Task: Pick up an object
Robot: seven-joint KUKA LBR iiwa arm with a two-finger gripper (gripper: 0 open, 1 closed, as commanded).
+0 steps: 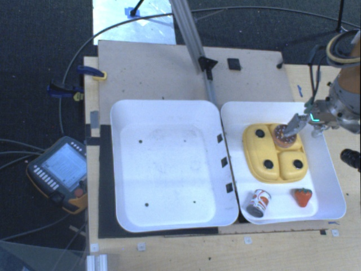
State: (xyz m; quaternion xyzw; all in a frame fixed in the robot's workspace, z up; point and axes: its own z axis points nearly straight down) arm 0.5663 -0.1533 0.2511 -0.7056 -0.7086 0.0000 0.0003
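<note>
Two small things lie nearest the camera along the front wall of the right bin [333, 205]: a can [259, 202] on its side and, to its right, a strawberry [303, 196]. Behind them a yellow tray [265, 151] takes up the bin's middle, and a brown doughnut [280, 140] sits in its back right hollow. The gripper [289, 130] reaches in from the right with its tip right on the doughnut; whether it is spread or pinching, I cannot tell.

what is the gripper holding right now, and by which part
It cannot be told. The gripper is down at the pink-frosted donut on the yellow tray, but the view does not show a hold.
</note>
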